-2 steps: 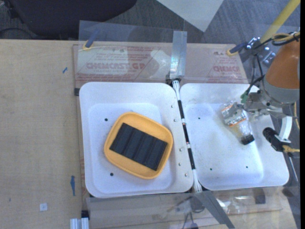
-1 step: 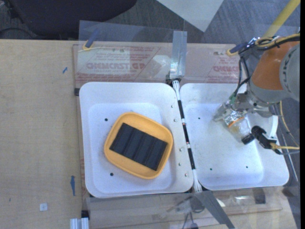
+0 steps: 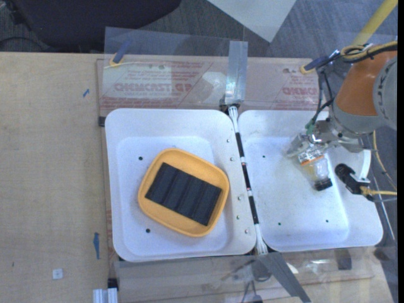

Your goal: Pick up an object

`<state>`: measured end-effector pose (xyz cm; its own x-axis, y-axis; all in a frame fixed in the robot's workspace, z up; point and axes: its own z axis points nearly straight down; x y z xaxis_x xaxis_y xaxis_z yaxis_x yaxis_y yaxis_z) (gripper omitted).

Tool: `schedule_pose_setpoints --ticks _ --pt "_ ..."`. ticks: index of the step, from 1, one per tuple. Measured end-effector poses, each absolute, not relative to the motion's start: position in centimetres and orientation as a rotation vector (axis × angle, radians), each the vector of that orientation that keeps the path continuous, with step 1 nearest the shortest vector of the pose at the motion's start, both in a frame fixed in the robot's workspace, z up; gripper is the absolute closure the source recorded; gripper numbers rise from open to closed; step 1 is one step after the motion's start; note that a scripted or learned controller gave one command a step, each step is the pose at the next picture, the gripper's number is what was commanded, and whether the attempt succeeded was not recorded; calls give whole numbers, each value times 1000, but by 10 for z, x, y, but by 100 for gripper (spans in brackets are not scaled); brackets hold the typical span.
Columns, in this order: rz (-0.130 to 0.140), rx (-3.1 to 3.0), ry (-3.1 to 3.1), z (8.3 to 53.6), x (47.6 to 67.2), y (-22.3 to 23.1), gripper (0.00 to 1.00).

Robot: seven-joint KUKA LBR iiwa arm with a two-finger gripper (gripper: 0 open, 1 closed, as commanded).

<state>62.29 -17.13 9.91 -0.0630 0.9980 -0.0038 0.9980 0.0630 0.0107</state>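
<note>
Grey and orange, the arm (image 3: 369, 93) is reaching in from the right and is hanging over the right bin (image 3: 303, 229). Its gripper (image 3: 314, 160) is pointing down over the upper right part of that bin. I cannot tell how the gripper is set, because the metal parts are small and blurred, and I cannot tell if it is touching the bin floor. Nothing is clearly showing in its grasp.

The one object, a yellow tray with a dark ribbed insert (image 3: 184, 191), is lying in the left bin (image 3: 126, 232), tilted a little, near the middle. It is well apart from the gripper, and the ridge between the two bins is standing between them.

Two white bins are sitting side by side on the wooden bench (image 3: 44, 169). Behind them one clear plastic sheet with red print (image 3: 148, 81) is lying flat.
</note>
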Motion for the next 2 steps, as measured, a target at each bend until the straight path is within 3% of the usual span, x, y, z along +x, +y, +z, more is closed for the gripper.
schedule_pose_setpoints --ticks 1,2 --pt "-1 2203 2239 176 651 -116 100" --pt "1 1959 2451 248 667 -100 100"
